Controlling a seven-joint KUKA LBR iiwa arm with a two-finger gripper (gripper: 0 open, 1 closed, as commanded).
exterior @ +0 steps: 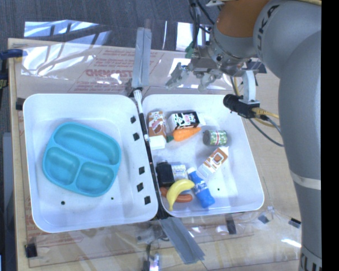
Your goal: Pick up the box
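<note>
The grey arm's jaws (195, 75) hang spread apart and empty above the right white bin's (244, 176) upper rim, apparently poised to descend. The small black-and-white patterned box (183, 119) lies flat below them, upper centre of that bin, touching an orange carrot (186, 134).

Two bins sit side by side on the bench (56, 66); the left bin (34, 208) holds a divided tray (82, 158); the right bin (246, 174) holds the box (183, 119) at its far side, a carrot (186, 134) just before it, a can (216, 138) to their right, a banana (178, 189) near the front; the hand (195, 75) hangs above the far rim.
</note>
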